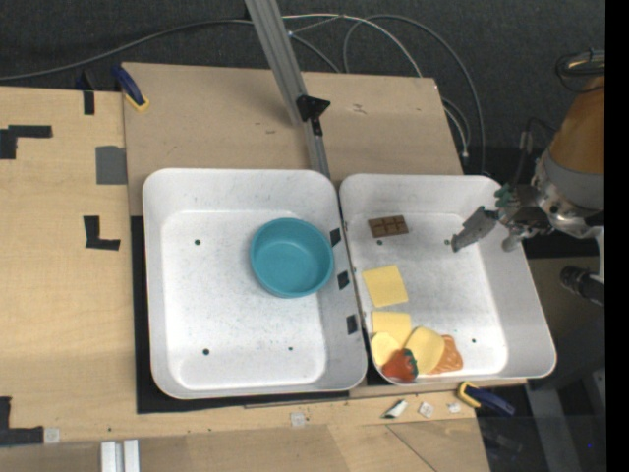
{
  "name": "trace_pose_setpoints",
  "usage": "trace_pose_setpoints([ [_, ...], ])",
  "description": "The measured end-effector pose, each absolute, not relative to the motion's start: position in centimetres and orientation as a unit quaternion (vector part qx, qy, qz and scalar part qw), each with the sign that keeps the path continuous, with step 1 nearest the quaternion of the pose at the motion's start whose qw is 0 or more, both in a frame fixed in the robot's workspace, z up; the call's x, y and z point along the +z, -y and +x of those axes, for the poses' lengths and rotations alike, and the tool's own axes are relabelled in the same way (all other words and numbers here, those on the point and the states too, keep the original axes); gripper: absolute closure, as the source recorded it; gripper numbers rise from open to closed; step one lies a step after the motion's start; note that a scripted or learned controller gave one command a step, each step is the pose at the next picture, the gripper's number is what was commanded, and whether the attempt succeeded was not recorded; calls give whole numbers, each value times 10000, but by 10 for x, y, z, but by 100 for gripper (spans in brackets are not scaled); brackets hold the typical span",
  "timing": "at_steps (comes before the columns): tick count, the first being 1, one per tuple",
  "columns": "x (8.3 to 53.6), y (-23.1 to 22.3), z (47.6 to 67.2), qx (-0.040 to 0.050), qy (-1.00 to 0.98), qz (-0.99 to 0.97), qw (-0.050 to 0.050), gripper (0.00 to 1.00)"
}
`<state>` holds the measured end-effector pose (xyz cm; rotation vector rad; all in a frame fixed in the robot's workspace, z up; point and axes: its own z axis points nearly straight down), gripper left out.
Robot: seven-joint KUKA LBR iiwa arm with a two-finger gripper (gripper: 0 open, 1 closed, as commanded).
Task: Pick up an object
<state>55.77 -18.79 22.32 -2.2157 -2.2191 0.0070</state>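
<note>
My gripper (483,244) hangs over the right edge of the right bin (521,303), its two fingers spread open with nothing between them. Inside this bin, a brown chocolate piece (387,227) lies near the far left. A flat yellow cheese slice (385,286) sits in front of it. In the bin's near left corner are two yellow pieces (401,330), a red and green pepper (401,364) and an orange piece (449,356), all bunched together. A blue bowl (291,256) stands upright in the left bin (187,293).
A slanted grey metal post (287,72) rises behind the bins. Cables (413,37) loop across the dark floor at the back. Small yellow and blue clamps sit at the bench's far left (132,87) and near right (482,397).
</note>
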Motion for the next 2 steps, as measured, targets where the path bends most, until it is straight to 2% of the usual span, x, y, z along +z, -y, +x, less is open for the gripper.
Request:
trace_pose_setpoints([
  [2,120,166,555,20,7076,-7066,30,0],
])
